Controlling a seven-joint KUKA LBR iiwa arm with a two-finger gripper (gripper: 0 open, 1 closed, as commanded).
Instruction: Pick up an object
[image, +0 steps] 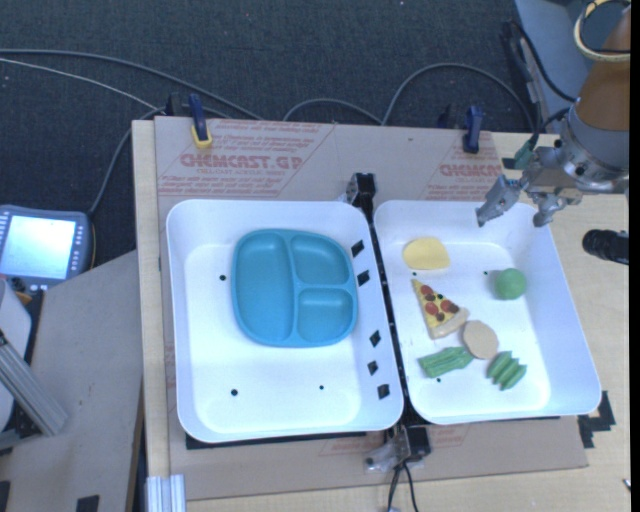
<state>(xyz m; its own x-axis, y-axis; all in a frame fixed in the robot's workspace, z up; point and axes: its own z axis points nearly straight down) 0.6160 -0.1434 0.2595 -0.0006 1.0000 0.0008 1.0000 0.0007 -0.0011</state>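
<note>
The toys lie in the right bin (560, 300): a yellow piece (427, 253), a green ball (510, 283), a pizza slice (439, 307), a tan disc (480, 339) touching a green bean pod (445, 361), and a ridged green piece (507, 371). None is held. The tool (518, 206) hangs over the bin's far right corner, fingers spread apart and empty. Judgement: the ball is nearest and stands apart from the rest, so a straight descent centred on it suits best, though it may roll. The bin's right wall is near; open floor lies to its left. The left bin (200, 330) carries a blue divided plate (295, 287).
</note>
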